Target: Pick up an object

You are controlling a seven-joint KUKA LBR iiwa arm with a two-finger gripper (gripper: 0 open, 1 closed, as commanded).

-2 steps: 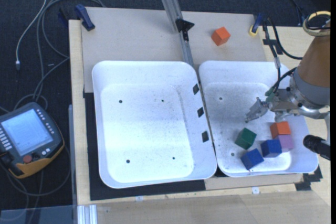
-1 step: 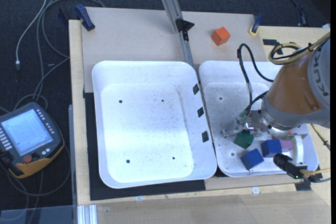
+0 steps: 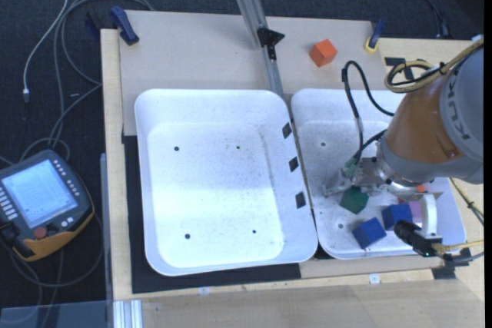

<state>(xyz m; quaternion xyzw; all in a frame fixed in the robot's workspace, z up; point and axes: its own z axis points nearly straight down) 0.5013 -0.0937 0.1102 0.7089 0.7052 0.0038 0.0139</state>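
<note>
- Blue block (image 3: 369, 232), near edge of right bin (image 3: 323, 123): sits skewed, corners toward the bin walls, no clear long axis.
- Second blue block (image 3: 398, 214) just beyond it.
- Green block (image 3: 354, 201) farther in, just under the hand (image 3: 347, 182); likely target. Blocky, no long axis readable.
- Hand's spread: cannot tell.
- Advice: descend straight, centre over green block, square to its flat faces.
- Orange cube (image 3: 324, 52) on tabletop (image 3: 200, 50), beyond the bin.

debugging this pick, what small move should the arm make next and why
Probably a short descent onto the green block. The pincer sits just above and left of it in the right bin, with the blue blocks lying apart, toward the bin's front.
</note>
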